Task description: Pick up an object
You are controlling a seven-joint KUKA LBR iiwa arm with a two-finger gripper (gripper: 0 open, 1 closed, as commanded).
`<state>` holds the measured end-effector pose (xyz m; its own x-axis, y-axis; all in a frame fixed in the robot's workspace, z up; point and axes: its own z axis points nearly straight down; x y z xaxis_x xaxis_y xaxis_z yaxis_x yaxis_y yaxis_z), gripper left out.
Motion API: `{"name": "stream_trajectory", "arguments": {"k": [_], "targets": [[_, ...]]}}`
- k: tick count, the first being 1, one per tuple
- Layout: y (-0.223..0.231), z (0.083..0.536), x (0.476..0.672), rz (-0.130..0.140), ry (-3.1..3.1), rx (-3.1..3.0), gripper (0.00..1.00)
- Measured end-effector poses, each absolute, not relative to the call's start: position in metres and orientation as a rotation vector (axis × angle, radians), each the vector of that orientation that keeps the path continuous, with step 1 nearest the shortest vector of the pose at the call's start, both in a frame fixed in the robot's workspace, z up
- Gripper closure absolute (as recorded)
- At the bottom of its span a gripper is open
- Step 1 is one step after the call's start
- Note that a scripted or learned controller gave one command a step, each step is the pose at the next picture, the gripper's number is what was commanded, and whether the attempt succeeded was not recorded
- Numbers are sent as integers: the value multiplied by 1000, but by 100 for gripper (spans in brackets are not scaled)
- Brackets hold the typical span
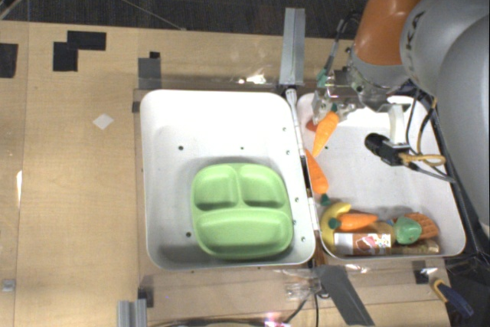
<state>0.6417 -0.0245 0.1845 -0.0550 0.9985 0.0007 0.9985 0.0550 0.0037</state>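
Note:
My gripper [334,105] hangs over the far left corner of the right bin [398,188]. An orange toy carrot [325,132] dangles from it, its thick end caught between the fingers and its tip pointing down and to the left. The carrot sits just above the bin floor beside the wall between the two bins. A small red piece [311,123] shows next to the carrot at that wall; I cannot tell what it is.
A second orange carrot [316,174] lies along the right bin's left wall. Along its near edge sit a banana [332,214], another carrot [357,222], a labelled bottle [369,243] and a green-and-orange toy [414,229]. A green divided plate [241,210] fills the left bin's [168,126] near half.

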Motion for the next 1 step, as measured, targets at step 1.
{"name": "stream_trajectory", "arguments": {"k": [1], "targets": [[-23, 194, 643, 6, 2287, 2149, 100]]}}
